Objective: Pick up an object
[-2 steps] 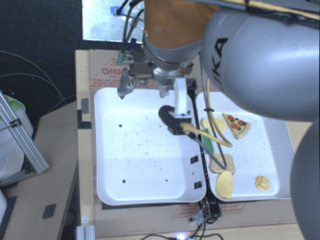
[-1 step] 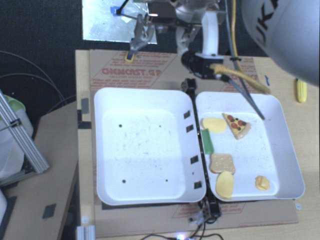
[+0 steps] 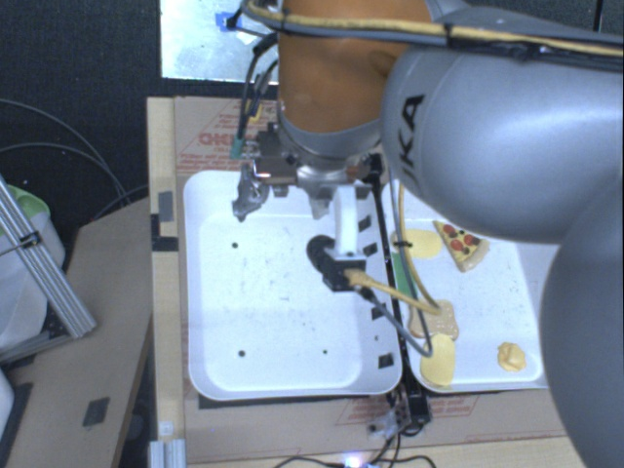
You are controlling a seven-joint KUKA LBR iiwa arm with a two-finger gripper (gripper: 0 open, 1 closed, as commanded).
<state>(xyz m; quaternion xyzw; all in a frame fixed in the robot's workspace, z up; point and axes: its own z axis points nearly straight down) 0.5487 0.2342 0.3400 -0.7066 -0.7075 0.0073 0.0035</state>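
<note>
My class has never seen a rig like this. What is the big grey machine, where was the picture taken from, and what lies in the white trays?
It is a robot arm, grey with an orange band, reaching in from the right. One fixed camera looks down at a slant. Its hand hangs over the left white bin. The right bin holds a toy pizza slice, a small yellow lump and pale yellow pieces. I cannot tell whether the hand holds anything.

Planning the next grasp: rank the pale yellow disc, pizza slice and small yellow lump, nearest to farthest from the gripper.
From the gripper, over the left bin:
1. pale yellow disc, right bin, upper left.
2. pizza slice, just right of it.
3. small yellow lump, right bin, lower right.
</note>
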